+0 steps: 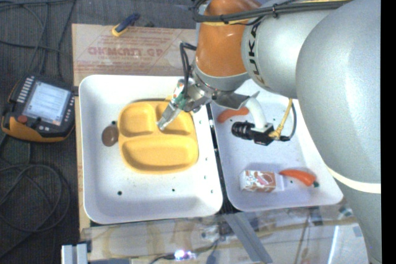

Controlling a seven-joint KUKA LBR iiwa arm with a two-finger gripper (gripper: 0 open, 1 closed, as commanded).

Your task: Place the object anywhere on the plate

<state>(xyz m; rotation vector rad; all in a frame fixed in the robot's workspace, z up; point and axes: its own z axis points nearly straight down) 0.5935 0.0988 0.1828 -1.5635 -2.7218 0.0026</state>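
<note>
Task object not identified with certainty. Candidates in the right white bin (322, 195): an orange carrot-shaped toy (298, 176) at lower right of the frame, a small brown-and-white packet (258, 180) just beside it, and an orange piece (233, 114) near the bin's upper left, partly hidden by the arm. The yellow compartmented plastic plate (158, 136) lies in the left white bin (99, 195), a brown round disc (109, 135) beside its left edge. The jaws (168, 117) sit over the plate's upper right compartment; their opening and contents cannot be told. A teach pendant (40, 108) rests left of the counter
</note>
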